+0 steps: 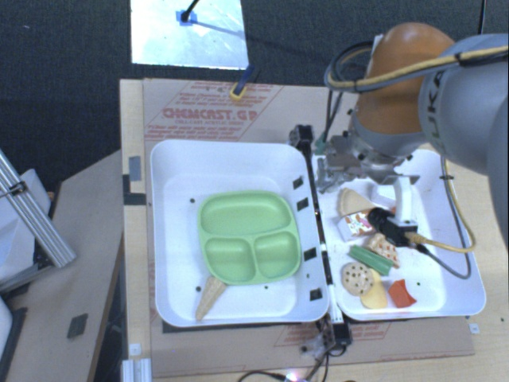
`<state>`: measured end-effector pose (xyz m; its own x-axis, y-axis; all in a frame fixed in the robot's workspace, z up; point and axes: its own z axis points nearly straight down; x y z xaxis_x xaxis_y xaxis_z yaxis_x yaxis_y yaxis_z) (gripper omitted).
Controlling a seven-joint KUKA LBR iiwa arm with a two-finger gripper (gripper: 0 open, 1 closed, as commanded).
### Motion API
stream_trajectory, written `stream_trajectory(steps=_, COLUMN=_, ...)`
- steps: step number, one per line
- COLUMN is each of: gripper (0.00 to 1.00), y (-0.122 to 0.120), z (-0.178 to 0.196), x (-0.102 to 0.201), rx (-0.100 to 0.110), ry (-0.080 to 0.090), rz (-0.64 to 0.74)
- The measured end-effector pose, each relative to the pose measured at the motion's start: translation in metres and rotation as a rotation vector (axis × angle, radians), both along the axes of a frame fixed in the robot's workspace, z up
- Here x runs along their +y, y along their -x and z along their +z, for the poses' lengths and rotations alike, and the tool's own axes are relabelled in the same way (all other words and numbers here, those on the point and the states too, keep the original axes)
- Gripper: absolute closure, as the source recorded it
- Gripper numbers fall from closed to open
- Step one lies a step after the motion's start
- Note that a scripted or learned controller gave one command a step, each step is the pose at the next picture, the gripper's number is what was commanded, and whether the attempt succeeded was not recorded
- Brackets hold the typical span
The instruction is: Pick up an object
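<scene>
On a cardboard-covered bench (207, 110), dark carpet (64, 54) behind, pincer (340, 173) low in the right white bin (445, 293), its state unclear.

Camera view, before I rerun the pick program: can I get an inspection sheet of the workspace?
Surface: left bin and right bin, white, side by side.
Job's things: right bin holds cookie, green stick, pizza slice, red piece, yellow piece, pale wedge.
Clutter: green divided plate and waffle cone in left bin.
Grippers: gripper over right bin's far left corner; grasp cannot be told.
Cables: yellow cable loops over right bin.
Surroundings: printed cardboard under bins; shiny sheet beyond; aluminium rail at left.
</scene>
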<state>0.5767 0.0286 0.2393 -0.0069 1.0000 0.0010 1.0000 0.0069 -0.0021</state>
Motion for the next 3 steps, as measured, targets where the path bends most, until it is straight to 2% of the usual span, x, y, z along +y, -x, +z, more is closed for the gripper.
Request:
stream_trajectory(steps=1, gripper=1.00, y=0.022, z=-0.023, x=0.024, rx=0.000, ry=0.000, rz=0.000)
stream_trajectory(steps=2, gripper=1.00, y=0.032, z=-0.024, x=0.022, rx=-0.001, ry=0.001, rz=-0.006)
stream_trajectory(steps=3, gripper=1.00, y=0.024, z=-0.022, x=0.017, rx=-0.004, ry=0.001, rz=-0.006)
